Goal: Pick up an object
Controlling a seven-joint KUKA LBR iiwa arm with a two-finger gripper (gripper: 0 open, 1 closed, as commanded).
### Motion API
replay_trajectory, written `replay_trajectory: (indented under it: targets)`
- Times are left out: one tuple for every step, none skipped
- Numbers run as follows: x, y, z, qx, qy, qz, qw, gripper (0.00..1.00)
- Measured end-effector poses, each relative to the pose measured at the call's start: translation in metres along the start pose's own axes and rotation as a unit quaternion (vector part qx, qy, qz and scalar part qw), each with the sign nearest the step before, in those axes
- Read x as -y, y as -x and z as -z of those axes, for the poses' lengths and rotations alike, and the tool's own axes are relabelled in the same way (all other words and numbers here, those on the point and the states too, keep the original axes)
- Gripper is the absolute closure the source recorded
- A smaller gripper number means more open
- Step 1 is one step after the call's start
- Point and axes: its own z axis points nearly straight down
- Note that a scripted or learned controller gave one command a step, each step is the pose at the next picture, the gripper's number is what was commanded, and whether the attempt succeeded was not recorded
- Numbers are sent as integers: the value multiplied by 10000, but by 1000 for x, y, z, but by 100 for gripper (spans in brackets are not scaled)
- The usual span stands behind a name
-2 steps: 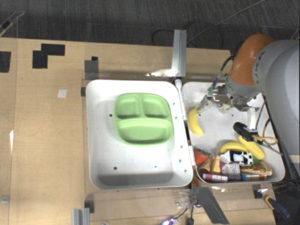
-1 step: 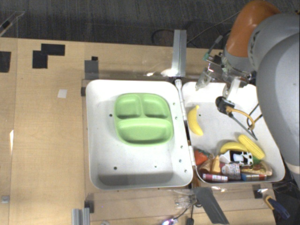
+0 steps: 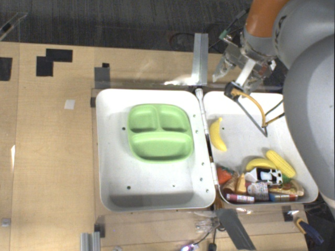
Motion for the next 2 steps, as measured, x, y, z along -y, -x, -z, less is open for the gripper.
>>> replay_trajectory:
  targets:
    - [9, 71, -7, 8, -10, 358, 9994, 0]
    - [33, 61, -80, 1, -11, 2737, 9618, 0]
